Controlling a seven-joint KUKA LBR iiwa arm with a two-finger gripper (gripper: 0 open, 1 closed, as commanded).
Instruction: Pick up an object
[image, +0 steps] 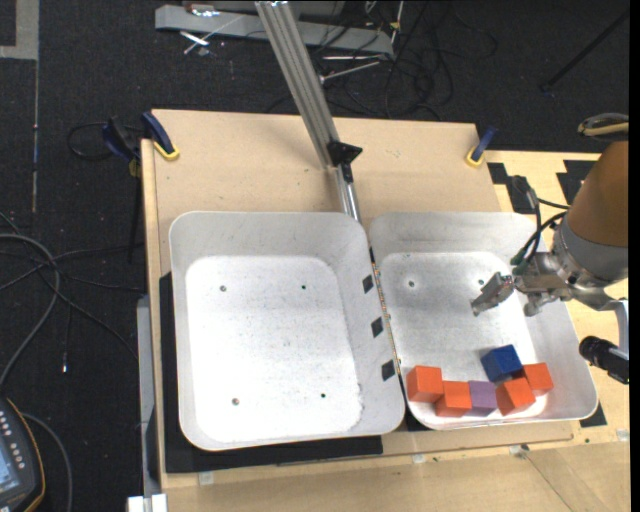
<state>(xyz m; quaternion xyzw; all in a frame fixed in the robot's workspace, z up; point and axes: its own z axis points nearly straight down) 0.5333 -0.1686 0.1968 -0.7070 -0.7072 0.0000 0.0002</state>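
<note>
Several small blocks lie along the front of the right bin (440, 235). An orange block (425, 382) is leftmost, followed by another orange block (455, 398) and a purple block (482, 396). A blue block (501, 360) sits just behind them, and two more orange blocks (515, 396) (538, 377) sit near the front right corner. My gripper (512, 298) hangs over the right half of this bin, behind the blue block and apart from it. It is open, with nothing between its fingers.
The left bin (200, 240) sits beside the right one, their rims meeting at the middle. A slanted metal pole (305, 85) comes down from the back to the bins' junction. Blue and yellow clamps (158, 135) (481, 147) grip the bench's back corners.
</note>
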